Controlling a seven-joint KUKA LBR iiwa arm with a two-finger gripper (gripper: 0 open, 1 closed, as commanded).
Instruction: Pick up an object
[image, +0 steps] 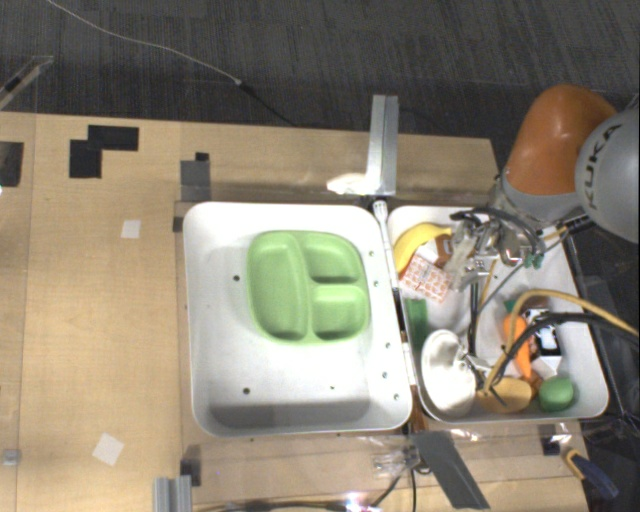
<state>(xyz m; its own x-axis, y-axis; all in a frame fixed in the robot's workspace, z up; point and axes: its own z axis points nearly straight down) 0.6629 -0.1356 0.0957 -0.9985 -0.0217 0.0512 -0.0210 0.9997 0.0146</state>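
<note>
My gripper (468, 256) hangs over the far part of the right bin (590, 400), reaching in from the right under the orange band. Just left of it lie a yellow banana (418, 240) and a red-and-white patterned packet (425, 280), the packet's edge close to the gripper. Nearer the front sit a white cup (443, 360), a dark green block (416, 318), an orange piece (516, 335), a tan lump (508, 393) and a green ball (556, 392). I see nothing lifted off the bin floor.
The left bin (215, 390) holds a light green divided tray (306, 285). A metal post (384, 150) stands behind the wall between the bins. Cables (560, 305) loop across the right bin's right side.
</note>
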